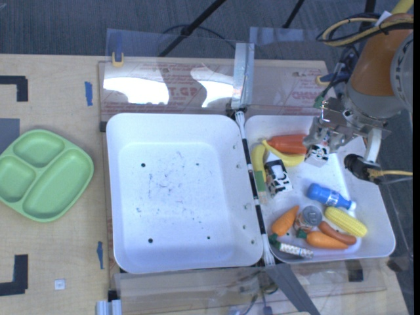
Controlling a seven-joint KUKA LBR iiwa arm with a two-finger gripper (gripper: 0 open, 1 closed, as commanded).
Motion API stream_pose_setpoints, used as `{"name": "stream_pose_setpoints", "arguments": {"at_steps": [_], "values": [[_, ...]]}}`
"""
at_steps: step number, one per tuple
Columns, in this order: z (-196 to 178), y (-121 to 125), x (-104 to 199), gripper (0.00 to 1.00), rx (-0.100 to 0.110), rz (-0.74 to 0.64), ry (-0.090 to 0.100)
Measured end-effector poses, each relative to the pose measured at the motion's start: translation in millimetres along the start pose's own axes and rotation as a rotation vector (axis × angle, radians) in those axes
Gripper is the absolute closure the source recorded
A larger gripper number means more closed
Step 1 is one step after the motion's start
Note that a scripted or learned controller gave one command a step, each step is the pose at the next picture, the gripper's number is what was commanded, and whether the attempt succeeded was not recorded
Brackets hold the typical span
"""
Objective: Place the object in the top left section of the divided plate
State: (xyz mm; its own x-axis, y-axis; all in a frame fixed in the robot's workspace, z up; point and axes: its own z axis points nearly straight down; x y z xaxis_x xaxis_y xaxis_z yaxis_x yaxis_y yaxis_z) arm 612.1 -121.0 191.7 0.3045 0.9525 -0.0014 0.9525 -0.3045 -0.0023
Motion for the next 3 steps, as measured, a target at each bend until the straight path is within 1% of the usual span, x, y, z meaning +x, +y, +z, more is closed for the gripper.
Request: {"name": "stream_pose_setpoints", "arguments": {"at_steps": [1,2,3], "values": [[4,22,-64,1.0,-0.005,-0.136,0.0],[-31,-35,-104,1.0,-0.001,-0.573,0.002],[-107,-66,-130,1.0,-0.009,-1.11,-0.004]]}}
